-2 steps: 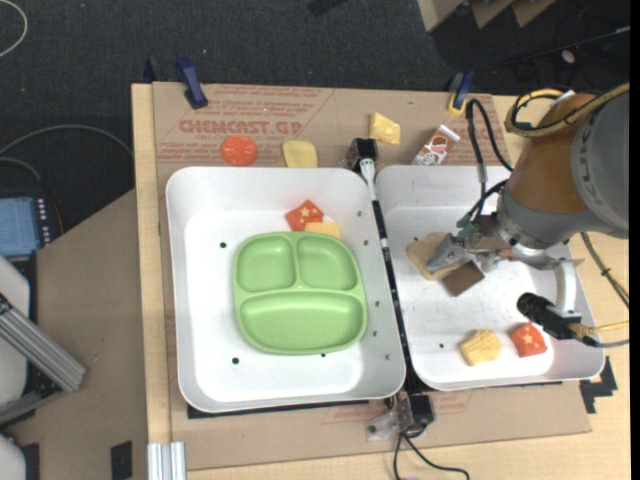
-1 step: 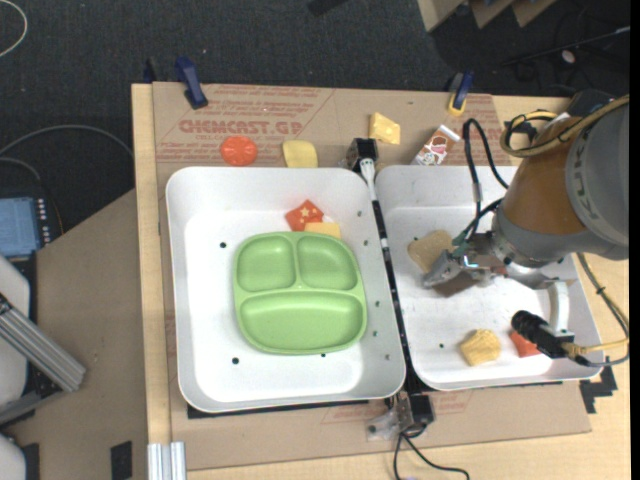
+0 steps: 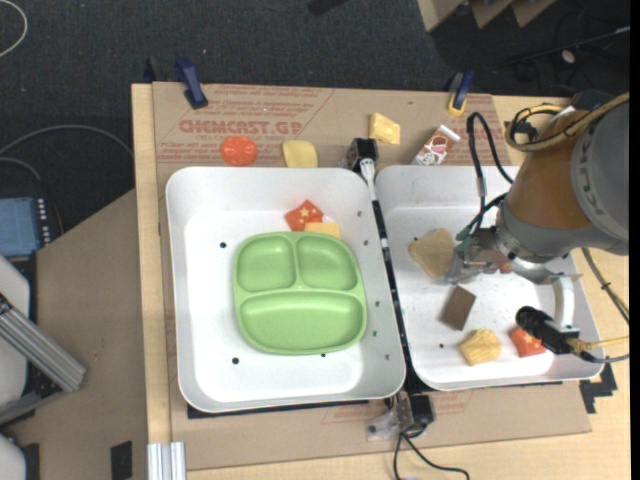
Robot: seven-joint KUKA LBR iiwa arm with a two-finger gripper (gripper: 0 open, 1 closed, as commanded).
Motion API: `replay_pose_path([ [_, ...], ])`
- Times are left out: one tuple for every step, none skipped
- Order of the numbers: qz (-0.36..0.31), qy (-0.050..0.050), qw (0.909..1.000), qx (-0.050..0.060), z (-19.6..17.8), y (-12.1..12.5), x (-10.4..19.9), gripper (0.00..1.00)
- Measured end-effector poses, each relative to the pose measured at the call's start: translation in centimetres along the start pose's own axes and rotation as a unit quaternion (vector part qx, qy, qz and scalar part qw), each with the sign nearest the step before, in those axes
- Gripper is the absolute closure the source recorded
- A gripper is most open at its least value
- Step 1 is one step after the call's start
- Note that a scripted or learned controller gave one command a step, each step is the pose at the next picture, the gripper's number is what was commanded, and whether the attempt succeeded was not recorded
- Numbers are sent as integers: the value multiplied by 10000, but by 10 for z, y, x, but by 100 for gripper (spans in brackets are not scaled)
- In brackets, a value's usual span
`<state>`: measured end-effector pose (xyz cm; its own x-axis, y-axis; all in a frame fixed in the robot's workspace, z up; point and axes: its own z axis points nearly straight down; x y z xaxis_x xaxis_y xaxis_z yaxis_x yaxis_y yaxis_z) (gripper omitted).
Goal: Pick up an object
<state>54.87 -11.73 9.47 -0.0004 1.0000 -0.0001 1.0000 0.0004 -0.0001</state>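
Observation:
The arm reaches in from the right, and my gripper hangs low over the right bin. It sits between a tan flat piece to its left and a brown block just below it. A yellow-tan chunk and a small red piece lie near the bin's front. The wrist hides the fingertips.
The left bin holds a green divided plate, with a red block and a yellow piece behind it. On the cardboard behind the bins lie an orange piece, two yellow pieces and a small packet.

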Motion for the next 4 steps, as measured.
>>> replay_pose_path([
  [1, 1, 10000, 3, 0, 0, 0, 0],
  [8, 15, 10000, 29, 11, -54, 9, 0],
  [8, -7, 10000, -9, 0, -51, 8, 100],
  [-30, -5, 10000, -50, -95, -5, 68, 100],
])
